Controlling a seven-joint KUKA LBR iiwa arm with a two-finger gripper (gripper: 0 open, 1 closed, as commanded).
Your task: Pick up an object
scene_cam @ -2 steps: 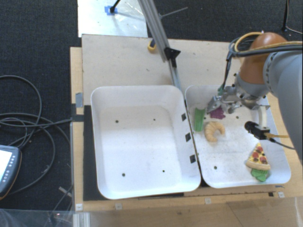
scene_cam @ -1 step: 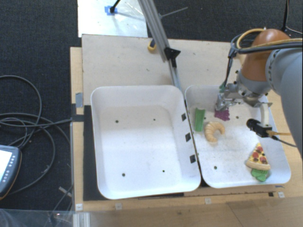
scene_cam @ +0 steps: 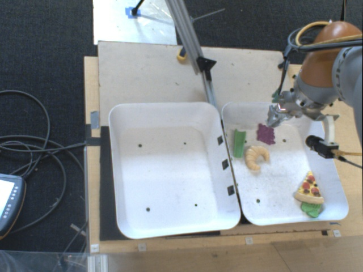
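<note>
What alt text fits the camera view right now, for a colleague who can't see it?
The gripper hangs low in the right bin, right beside purple grapes. That bin also holds a green piece, a croissant and a pizza slice overlapping a green item.

The bench (scene_cam: 142, 72) bears two white bins (scene_cam: 170, 169) (set side by side).

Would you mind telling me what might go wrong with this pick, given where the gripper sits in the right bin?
1. The gripper hangs at the edge of the purple grapes, not over their middle, so it may only clip or nudge them.
2. The green block and croissant lie close by; a push could shove the grapes into them.
3. The bin's back wall is near, risking a bump.
</note>
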